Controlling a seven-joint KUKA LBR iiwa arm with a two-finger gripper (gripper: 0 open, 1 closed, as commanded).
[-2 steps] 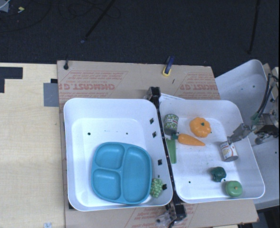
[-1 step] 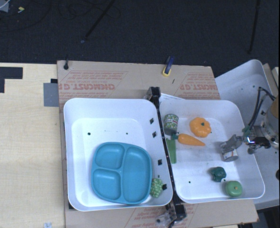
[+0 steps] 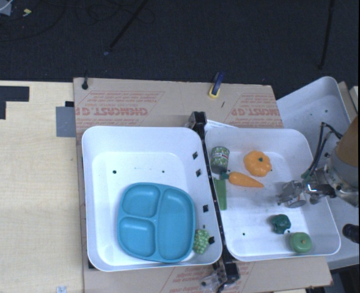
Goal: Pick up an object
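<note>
My gripper (image 3: pixel 291 195) hangs low over the right bin (image 3: pixel 277 140), at its right side. It is right of the carrot (image 3: pixel 246 180) and above a dark green toy (image 3: pixel 280 223). An orange pepper (image 3: pixel 257 163) lies up and to the left of it. A light green round piece (image 3: pixel 301 242) sits in the bin's near right corner. By the bin's left wall are a green can (image 3: pixel 220 157) and a long green piece (image 3: pixel 220 195). No object appears lifted with the gripper.
The left bin (image 3: pixel 106 145) holds a blue divided plate (image 3: pixel 156 221) and a small bunch of green grapes (image 3: pixel 200 241) at its near right corner. A black divider (image 3: pixel 205 163) separates the bins. The arm's grey body (image 3: pixel 345 176) enters from the right.
</note>
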